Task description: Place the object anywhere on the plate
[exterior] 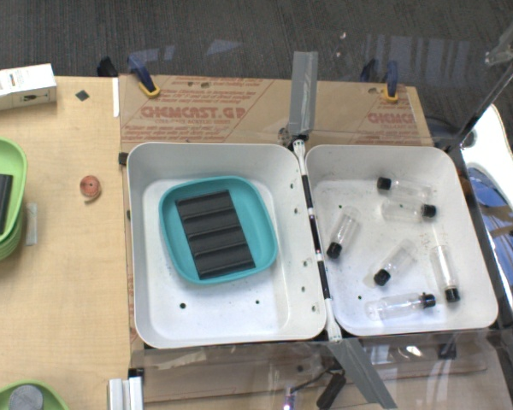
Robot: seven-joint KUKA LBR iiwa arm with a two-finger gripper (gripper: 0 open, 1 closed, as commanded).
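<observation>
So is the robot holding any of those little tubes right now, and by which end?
It cannot be told from this view. The tubes lie loose in the right bin; the teal plate sits in the left bin.

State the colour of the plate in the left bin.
Teal square plate, seen best in the camera view.

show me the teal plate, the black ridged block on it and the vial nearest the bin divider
teal plate (pixel 173 207): camera view, on its bare left rim
black ridged block (pixel 214 233): camera view, middle of its top
vial nearest the divider (pixel 342 233): camera view, mid clear body
</observation>
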